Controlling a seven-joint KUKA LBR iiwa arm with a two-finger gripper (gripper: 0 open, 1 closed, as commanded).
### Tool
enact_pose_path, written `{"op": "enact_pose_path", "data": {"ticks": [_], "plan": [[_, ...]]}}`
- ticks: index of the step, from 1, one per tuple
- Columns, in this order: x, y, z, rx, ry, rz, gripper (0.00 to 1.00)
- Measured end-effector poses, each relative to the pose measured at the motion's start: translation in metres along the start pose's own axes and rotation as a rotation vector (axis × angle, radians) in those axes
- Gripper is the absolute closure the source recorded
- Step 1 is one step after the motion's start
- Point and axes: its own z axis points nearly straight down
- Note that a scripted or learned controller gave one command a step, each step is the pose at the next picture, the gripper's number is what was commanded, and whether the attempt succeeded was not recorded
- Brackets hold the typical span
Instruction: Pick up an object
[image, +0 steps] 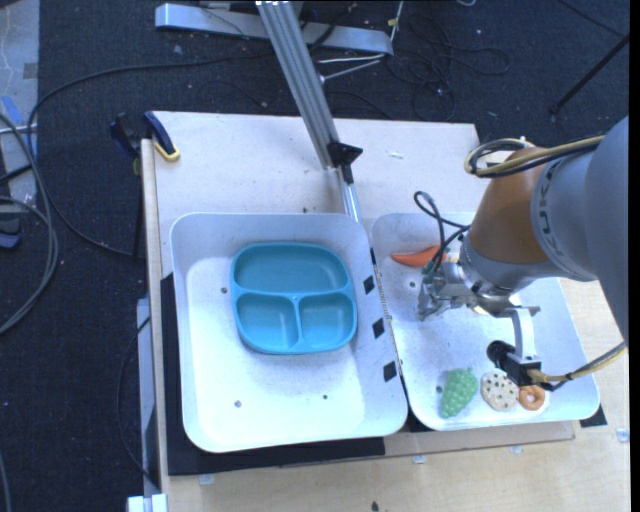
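My gripper (432, 303) hangs low over the middle of the right bin (430, 350), its metal fingers pointing down at the bin floor; nothing shows between them. An orange carrot-like piece (410, 257) lies just behind it, near the bin's far left wall, partly hidden by the wrist. At the bin's front lie a green bunch of grapes (458, 391), a pale speckled cookie (497, 390) and an orange ring-shaped pretzel (531, 398), side by side and well clear of the gripper.
The left bin (200, 300) holds a blue divided plate (295, 298) toward its back. A slanted metal pole (310, 90) rises from behind the bins. The grey arm with its orange band (520, 215) covers the right bin's far right part.
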Motion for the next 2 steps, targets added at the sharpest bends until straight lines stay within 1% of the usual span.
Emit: {"op": "enact_pose_path", "data": {"ticks": [1,2], "plan": [[-0.003,-0.003,-0.043,0.002,0.001,-0.002,1.0],[0.0,-0.003,-0.107,-0.001,0.001,-0.005,1.0]]}}
